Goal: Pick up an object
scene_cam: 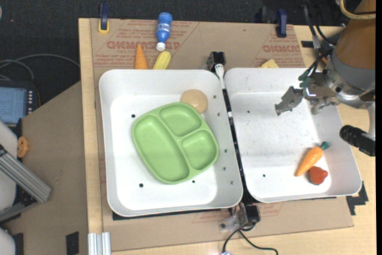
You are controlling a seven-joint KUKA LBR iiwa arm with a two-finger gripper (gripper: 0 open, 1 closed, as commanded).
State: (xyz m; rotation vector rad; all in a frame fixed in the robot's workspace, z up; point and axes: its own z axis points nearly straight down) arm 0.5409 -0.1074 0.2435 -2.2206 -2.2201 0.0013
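Likely robotics lab: clamped cardboard bench (pixel 250 230), two white bins (pixel 113 146), loose cables (pixel 36 63), toy food.

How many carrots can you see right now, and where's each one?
2. One carrot lies in the right bin near its front right corner, touching a red item. The other carrot lies on the bench behind the left bin.

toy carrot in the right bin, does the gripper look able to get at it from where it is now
Probably yes. The toy carrot lies in the open near the right bin's front corner, touching only a small red piece. The gripper hangs over the same bin with bare floor between them.
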